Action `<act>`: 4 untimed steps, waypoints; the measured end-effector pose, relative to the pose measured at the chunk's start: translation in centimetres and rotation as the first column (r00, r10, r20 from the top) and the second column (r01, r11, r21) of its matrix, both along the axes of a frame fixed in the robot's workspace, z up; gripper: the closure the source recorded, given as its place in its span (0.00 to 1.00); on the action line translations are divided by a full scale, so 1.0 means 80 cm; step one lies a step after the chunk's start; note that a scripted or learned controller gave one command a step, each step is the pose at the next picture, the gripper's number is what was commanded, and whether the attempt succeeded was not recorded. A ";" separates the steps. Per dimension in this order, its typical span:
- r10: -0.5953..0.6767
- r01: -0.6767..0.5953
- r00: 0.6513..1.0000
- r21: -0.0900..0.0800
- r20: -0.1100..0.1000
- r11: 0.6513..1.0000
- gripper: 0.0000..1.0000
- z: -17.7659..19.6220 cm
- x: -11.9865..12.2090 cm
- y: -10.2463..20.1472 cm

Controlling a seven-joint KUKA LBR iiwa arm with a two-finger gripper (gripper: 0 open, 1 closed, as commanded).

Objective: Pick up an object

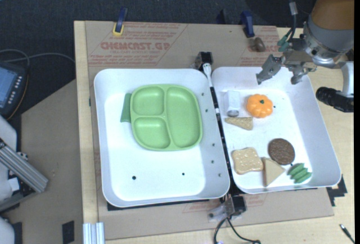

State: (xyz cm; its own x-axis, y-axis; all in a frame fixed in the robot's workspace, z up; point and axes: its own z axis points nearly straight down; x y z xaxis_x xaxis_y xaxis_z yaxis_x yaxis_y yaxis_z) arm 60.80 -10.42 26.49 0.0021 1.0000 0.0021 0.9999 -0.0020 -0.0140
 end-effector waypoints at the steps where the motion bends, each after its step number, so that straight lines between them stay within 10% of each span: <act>1: 0.002 -0.002 1.000 -0.001 0.013 1.000 0.00 0.009 0.003 0.000; 3: 0.002 -0.002 1.000 0.000 0.006 1.000 0.00 -0.149 0.005 -0.005; 4: 0.000 0.000 0.999 -0.009 0.037 1.000 0.00 -0.188 0.014 -0.006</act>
State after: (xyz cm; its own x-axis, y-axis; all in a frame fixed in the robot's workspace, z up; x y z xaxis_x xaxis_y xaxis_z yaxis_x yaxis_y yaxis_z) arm 61.91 -10.93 11.46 0.0019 1.0000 -0.0068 0.9997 -0.0018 0.0233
